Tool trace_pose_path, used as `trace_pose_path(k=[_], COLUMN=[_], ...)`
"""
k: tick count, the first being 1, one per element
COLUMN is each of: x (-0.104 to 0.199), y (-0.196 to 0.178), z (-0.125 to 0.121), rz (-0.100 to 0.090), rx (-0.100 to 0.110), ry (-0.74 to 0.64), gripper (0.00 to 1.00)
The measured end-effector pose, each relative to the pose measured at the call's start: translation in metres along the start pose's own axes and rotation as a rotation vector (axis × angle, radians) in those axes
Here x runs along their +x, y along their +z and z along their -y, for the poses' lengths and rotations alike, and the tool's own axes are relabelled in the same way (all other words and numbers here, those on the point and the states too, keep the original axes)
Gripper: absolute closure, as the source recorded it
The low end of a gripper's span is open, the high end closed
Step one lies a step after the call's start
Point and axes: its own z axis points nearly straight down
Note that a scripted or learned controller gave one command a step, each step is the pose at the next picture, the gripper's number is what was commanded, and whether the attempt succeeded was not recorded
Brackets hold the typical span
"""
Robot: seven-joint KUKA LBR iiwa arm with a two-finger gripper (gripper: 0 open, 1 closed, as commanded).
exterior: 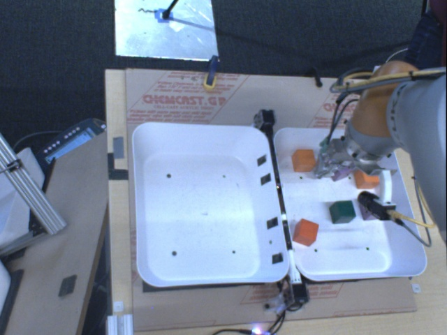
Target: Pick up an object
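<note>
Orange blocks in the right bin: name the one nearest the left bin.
The orange block at the front, beside the divider; the other two sit farther back by the gripper.

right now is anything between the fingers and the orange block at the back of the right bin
Nothing visible. The gripper hangs just right of that orange block, with bare bin floor between them. The green block lies nearer the front, off that line.

Two white bins: left bin (202, 208), right bin (349, 257). Three orange blocks: upper (303, 160), right (365, 180), lower, redder (306, 232). One dark green block (341, 211). Grey arm (419, 110) with orange band (374, 103). Tan board (230, 96) printed in red lettering. Black clips (264, 160) along the bins' seam.
</note>
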Motion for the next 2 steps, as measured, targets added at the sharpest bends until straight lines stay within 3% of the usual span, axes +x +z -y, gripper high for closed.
trace_pose_path(k=[1, 2], x=[-0.008, 0.031], y=[0.001, -0.01], z=[0.059, -0.008], rz=[-0.004, -0.003], rx=[0.01, 0.002], ry=[0.003, -0.008], gripper=[1.0, 1.0])
